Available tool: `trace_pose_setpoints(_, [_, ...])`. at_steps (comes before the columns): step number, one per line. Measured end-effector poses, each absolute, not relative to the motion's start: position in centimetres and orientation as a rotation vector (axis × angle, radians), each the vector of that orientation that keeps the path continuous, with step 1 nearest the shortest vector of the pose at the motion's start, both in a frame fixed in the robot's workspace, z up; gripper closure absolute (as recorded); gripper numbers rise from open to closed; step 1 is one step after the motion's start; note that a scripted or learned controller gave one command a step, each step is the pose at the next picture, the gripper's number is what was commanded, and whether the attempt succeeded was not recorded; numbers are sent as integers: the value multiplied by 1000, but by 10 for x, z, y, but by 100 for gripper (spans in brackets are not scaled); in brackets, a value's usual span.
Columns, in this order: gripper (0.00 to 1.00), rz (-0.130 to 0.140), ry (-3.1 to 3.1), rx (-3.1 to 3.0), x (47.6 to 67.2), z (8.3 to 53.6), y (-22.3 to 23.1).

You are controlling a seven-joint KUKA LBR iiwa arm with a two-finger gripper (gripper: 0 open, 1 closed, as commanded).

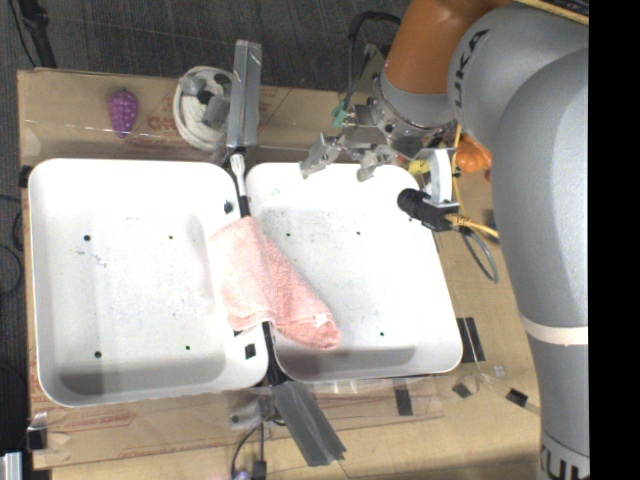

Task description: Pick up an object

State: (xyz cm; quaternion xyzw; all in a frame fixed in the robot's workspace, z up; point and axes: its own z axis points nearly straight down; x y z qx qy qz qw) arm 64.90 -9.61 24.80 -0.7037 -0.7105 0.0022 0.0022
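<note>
The 2 shallow white plastic bins sit side by side so that one arm can work across both. The left bin (120,268) shows only its speckled floor and a few dark dots, while the right bin (400,298) carries most of a soft pink terry cloth (270,288). That cloth is the one thing here that suits the task. It lies crumpled and slanted across the shared divider, its upper end lapping into the left bin and its lower, thicker fold resting near the front of the right bin. Draped over the ridge like that, it probably sits a little raised in the middle, which may give the fingers an edge to catch.

The grey arm with its orange band reaches in from the right, and its two-finger gripper (340,163) hovers over the rear rim of the right bin, well apart from the cloth. The 2 metal fingers (315,160) appear spread, with nothing between them, so I judge that nothing is held. From this stance the arm seems poised above the bin rather than committed to a grasp.

Beyond the bins, on the brown bench (70,98), a small purple grape-like toy (123,111) lies near a coiled white cable bundle (200,103), both out of the working area.
</note>
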Motion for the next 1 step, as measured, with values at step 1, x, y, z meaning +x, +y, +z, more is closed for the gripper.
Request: trace_pose_setpoints(1, [0,8,-2302,-2131,601,176,-92])
